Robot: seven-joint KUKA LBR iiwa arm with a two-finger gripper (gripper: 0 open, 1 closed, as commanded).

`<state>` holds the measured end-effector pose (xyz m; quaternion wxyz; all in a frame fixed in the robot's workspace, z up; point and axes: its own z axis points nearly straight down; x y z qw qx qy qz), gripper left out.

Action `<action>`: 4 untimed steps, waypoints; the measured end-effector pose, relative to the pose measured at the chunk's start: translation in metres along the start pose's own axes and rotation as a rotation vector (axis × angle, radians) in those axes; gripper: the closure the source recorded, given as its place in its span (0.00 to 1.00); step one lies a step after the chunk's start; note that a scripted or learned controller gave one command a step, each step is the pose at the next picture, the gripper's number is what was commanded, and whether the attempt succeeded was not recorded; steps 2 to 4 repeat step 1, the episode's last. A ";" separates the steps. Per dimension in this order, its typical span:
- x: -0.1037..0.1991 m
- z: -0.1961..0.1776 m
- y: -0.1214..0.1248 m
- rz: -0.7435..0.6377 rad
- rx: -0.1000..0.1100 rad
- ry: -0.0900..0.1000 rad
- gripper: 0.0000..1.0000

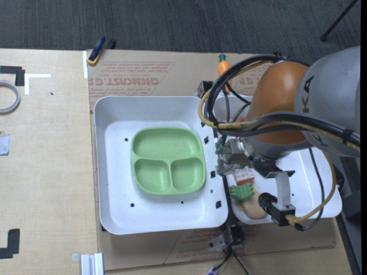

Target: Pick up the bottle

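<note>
One camera is looking down at a slant from above the bench (46, 153). The left bin (109, 171) is sitting at frame centre, the arm (298, 107) crowding the right.

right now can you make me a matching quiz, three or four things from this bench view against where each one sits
Things:
1. green divided plate
2. blue marker
3. roll of tape
4. arm's orange band

Places:
A. at the view's left edge, on the bench
B. over the right bin
C. inside the left bin
D. on the bench just beyond the left bin's far left corner

Pairs: 1-C, 2-D, 3-A, 4-B
</note>
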<state>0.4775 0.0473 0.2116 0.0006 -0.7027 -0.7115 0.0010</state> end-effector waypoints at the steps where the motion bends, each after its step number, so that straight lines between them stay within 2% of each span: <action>1: 0.076 0.033 0.000 0.146 0.001 0.000 1.00; 4: 0.076 0.033 0.000 0.146 0.001 0.000 1.00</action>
